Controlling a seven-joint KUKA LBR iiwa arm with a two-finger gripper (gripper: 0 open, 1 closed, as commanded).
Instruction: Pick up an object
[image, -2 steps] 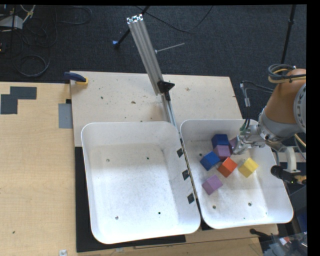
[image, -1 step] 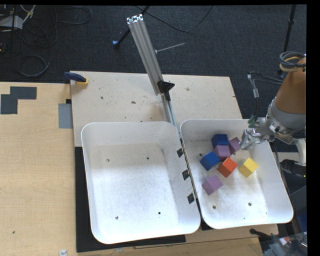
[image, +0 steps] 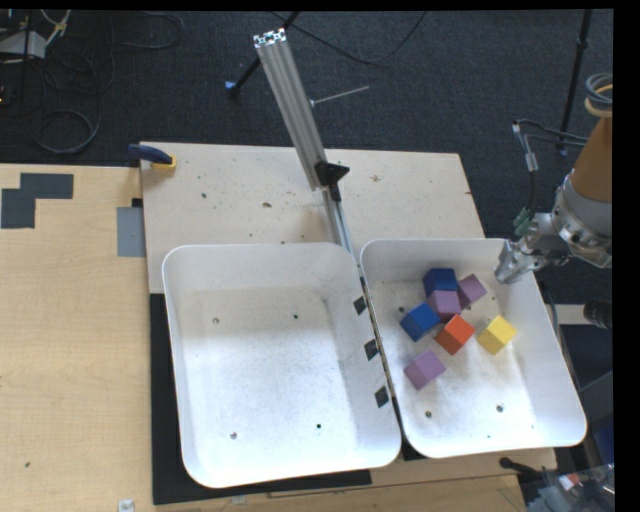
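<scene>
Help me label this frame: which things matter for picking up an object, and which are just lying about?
Job: gripper; right bin; blue, dark blue, orange, yellow and purple blocks.
Lying about: left bin; aluminium bar; blue clamp.

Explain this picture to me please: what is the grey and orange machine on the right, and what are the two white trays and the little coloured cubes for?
One camera fixed above a workbench looks down at a slant. The machine entering from the picture's right is a robot arm; its grasping tool, the gripper, hangs over the top edge of the right bin. I cannot tell whether it is open, and I see nothing in it. The two trays are shallow bins, side by side. The right one holds small blocks: two blue, three purple, one orange and one yellow. The left bin has no blocks in it. The robot's job is to pick up one object.
</scene>
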